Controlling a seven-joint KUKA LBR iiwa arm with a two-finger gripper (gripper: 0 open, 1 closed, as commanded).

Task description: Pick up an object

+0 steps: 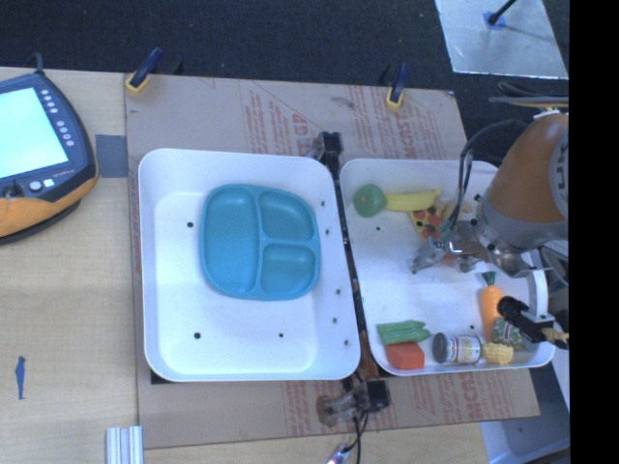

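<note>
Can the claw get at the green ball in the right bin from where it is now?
Probably yes. The claw hangs low over the right bin, and the green ball sits near the far left corner with bare bin floor between them. The yellow banana touching the ball's right side could crowd a grasp.

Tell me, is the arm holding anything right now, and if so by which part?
Cannot be told. The gripper is low in the right bin, and the view is too small and blurred to show anything held.
</note>
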